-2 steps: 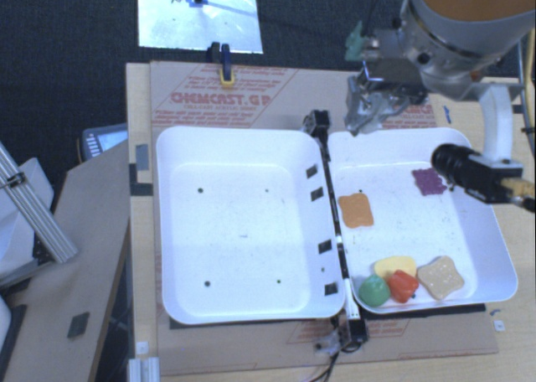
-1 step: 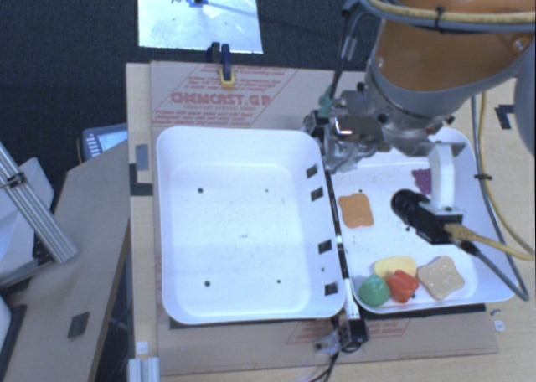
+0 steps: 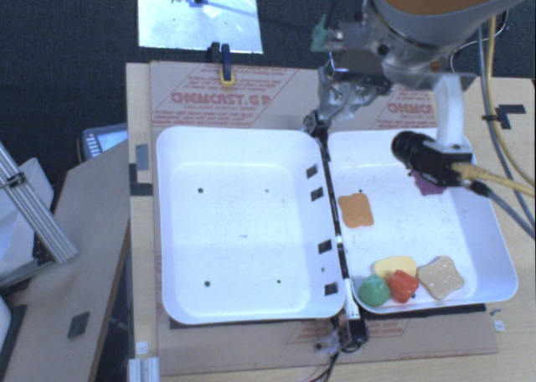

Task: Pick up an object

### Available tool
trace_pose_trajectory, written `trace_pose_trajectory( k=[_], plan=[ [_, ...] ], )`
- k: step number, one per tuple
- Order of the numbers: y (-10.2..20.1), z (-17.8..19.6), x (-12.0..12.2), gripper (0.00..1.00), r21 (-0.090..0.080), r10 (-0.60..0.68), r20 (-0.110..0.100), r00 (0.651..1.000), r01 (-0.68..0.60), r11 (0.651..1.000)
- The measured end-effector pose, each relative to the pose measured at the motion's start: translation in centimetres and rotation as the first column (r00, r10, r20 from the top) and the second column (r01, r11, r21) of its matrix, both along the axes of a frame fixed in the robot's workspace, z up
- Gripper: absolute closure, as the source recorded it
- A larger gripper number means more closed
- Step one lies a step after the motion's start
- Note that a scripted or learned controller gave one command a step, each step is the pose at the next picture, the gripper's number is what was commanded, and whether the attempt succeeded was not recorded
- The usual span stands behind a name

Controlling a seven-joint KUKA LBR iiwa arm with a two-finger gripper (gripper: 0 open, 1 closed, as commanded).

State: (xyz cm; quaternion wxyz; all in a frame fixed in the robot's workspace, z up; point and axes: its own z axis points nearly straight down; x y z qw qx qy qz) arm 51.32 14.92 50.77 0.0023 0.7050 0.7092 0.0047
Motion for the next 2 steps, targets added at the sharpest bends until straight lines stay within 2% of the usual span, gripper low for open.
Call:
trace_pose_trajectory(
  k=[1,2],
  plan=[
    [3.2,2.9,-2.8,1.0,-0.001,0.001,-0.006,1.0,-0.001,1.0],
    [-7.5,0.3,-2.0,1.0,-0.006,-0.015,-0.009,1.0,0.015,1.0]
  ],
)
